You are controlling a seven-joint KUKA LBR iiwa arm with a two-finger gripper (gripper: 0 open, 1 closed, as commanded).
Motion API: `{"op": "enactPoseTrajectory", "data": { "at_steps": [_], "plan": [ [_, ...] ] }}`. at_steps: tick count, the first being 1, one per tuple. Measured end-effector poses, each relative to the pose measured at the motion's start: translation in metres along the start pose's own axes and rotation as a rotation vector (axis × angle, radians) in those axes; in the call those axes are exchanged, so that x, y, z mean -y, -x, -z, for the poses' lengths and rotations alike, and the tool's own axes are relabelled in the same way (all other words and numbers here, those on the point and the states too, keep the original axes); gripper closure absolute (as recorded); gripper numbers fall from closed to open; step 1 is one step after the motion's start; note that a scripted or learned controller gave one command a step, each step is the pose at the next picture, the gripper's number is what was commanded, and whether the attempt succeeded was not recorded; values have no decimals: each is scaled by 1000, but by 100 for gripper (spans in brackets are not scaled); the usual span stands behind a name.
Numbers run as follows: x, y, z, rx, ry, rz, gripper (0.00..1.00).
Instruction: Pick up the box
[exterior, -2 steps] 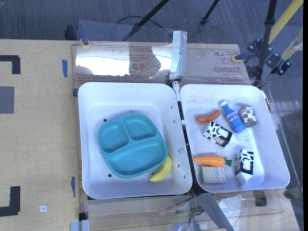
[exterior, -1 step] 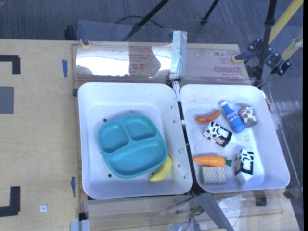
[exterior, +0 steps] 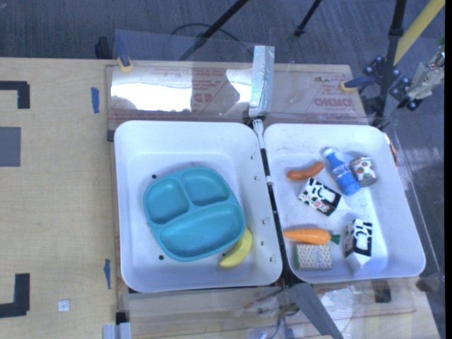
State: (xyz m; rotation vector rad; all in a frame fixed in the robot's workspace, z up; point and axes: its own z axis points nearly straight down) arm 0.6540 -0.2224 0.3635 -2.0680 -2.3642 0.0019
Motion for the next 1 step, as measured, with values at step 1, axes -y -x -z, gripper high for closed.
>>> {"op": "enactPoseTrajectory", "data": {
  "at_steps": [1],
  "plan": [
    [67,-9,25,-1,0,125,100]
  ]
}}
